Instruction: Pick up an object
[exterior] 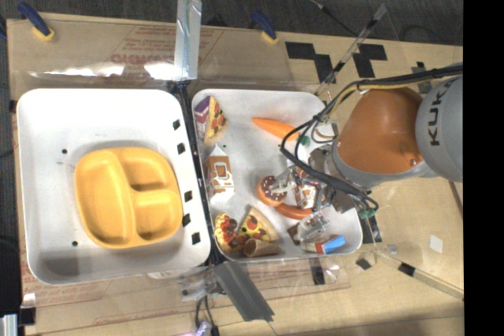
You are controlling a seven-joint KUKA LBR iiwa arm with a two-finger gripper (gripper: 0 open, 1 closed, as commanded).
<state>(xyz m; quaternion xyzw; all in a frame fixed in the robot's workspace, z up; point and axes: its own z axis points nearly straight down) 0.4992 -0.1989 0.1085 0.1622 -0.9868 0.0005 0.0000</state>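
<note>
The right bin (pixel 260 102) holds several toy foods. An orange carrot (pixel 273 127) lies near its far side. A purple and yellow packet (pixel 211 117) sits at the far left, and a brown and white carton (pixel 220 175) lies below it. Two pizza slices (pixel 246 232) rest at the near left corner. A round reddish piece on an orange curved piece (pixel 282 201) lies mid-bin. A blue and red item (pixel 331 244) sits at the near right. My gripper (pixel 305 197) is low in the bin, right beside the reddish piece, its tip hidden by cables.
The left bin (pixel 47 114) holds a yellow divided tray (pixel 126 194). The arm's orange band (pixel 382 138) and grey body cover the right bin's right side. A metal bracket (pixel 187 35) stands at the far edge between the bins, another (pixel 240 291) at the near edge.
</note>
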